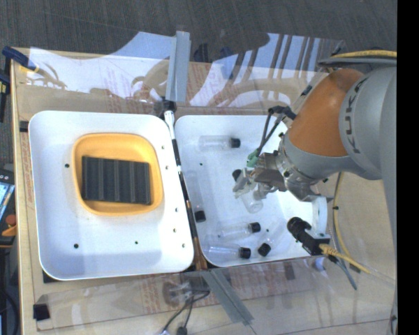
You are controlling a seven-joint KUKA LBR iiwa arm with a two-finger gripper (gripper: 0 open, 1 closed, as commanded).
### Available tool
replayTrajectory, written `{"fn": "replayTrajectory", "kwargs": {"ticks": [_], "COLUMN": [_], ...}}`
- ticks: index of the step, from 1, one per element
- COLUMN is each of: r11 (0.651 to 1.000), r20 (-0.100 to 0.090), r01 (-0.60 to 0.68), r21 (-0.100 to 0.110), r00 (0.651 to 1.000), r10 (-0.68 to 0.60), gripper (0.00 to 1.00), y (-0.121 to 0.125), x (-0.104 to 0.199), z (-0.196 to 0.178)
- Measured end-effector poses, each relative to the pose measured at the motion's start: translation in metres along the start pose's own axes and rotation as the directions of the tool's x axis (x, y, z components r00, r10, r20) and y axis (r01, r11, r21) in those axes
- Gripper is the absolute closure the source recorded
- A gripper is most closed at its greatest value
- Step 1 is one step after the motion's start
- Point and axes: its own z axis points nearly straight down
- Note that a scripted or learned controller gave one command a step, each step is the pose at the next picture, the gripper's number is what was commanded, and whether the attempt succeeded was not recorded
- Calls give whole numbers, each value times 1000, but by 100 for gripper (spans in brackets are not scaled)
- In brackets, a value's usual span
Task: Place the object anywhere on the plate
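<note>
Bins sit side by side on the bench, and we take the shallow white right-hand bin as our landmark. To its left, touching along the shared edge, lies the shallow white left-hand bin, which holds a yellow rounded-square plate with a dark ribbed rectangular insert at its middle.

Inside the landmark bin we see several small clear plastic vials with black caps. One clear vial lies on its side near the bin's far wall. Another clear capped vial lies toward the near wall, and a few loose black caps sit close by along that near edge.

From the landmark bin's right side we see the grey arm with its orange band reaching in. Its two-finger gripper hangs over the middle of that bin, just above a clear vial lying on the floor there. We cannot tell whether the fingers are spread or closed, nor whether they touch the vial beneath them.
</note>
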Motion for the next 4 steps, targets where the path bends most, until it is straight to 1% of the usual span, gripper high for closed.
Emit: {"fn": "replayTrajectory", "kwargs": {"ticks": [1, 2, 3, 4], "r11": [984, 929, 929, 933], "r20": [1, 2, 2, 1], "r01": [181, 371, 371, 359], "r21": [-1, -2, -2, 1], "r00": [984, 929, 929, 933], "r10": [-181, -371, -371, -359], "gripper": [100, 100, 0, 0], "y": [52, 83, 83, 83], "x": [31, 55, 55, 107], "z": [-15, 0, 0, 8]}}
